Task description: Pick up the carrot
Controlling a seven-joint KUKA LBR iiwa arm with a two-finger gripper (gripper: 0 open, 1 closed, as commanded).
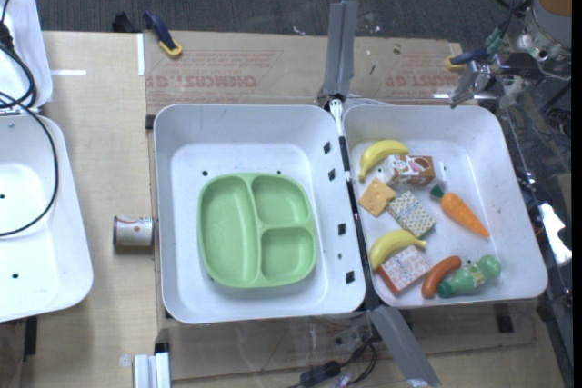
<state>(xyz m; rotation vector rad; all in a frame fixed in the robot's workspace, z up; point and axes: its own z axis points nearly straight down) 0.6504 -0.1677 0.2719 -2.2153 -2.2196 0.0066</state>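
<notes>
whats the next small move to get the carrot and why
Probably swing the tool down-left in the camera view until it sits over the carrot. The tool hangs at the right bin's far right corner, well off the carrot, which lies apart from the other toy food on bare bin floor, leaving room to descend.
</notes>
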